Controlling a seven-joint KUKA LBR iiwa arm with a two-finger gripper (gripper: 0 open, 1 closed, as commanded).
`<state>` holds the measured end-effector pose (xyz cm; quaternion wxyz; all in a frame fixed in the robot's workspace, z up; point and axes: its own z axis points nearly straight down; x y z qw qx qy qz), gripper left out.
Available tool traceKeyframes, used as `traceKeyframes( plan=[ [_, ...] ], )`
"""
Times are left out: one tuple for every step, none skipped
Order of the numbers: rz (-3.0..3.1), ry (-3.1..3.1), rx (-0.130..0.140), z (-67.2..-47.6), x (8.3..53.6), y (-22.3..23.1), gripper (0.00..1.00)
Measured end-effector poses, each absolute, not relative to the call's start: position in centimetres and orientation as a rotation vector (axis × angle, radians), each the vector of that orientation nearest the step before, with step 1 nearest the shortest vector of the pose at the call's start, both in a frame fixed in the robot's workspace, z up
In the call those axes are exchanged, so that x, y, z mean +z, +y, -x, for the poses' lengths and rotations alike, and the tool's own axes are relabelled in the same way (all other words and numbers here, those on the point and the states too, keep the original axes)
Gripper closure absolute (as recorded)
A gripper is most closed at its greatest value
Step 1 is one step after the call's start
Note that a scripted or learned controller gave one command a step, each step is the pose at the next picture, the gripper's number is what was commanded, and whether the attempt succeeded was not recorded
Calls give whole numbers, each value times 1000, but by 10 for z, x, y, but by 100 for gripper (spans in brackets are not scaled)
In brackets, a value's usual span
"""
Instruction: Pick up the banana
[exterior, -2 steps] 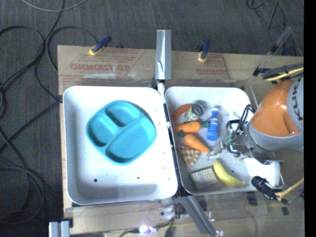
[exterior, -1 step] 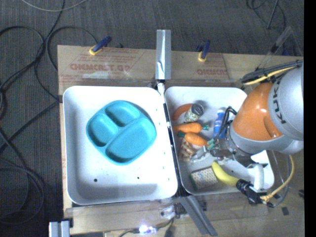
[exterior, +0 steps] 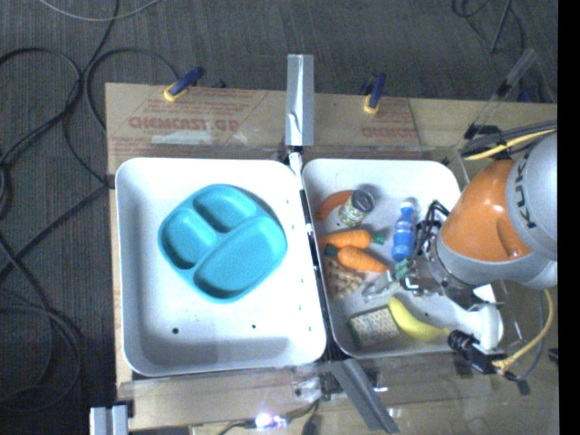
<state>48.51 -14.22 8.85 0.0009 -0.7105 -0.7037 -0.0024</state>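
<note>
**Reaching over the right bin toward the banana**

Looking down on the bench, we are seeing the arm (exterior: 494, 220) entering from the right and hanging over the right bin (exterior: 435, 172). Its gripper (exterior: 410, 275) is sitting low near the bin's middle, just above the banana (exterior: 412, 321); we cannot tell how it is set. The banana is lying near the bin's front edge, beside a grey sponge (exterior: 373, 325). Two carrots (exterior: 355, 249) are resting toward the bin's left wall, with a blue bottle (exterior: 403, 229) and a jar (exterior: 349, 208) nearer its back edge. We are also noting a blue divided plate (exterior: 224, 240) lying in the left bin (exterior: 145, 333).
</note>
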Motion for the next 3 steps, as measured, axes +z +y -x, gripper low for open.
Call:
traceKeyframes(
  plan=[
    [2231, -2211, -9, -486, 97, -141, 100],
    [2499, -1898, 11, -530, 186, -63, 100],
    [2501, -1898, 12, -530, 187, -64, 0]
  ],
)
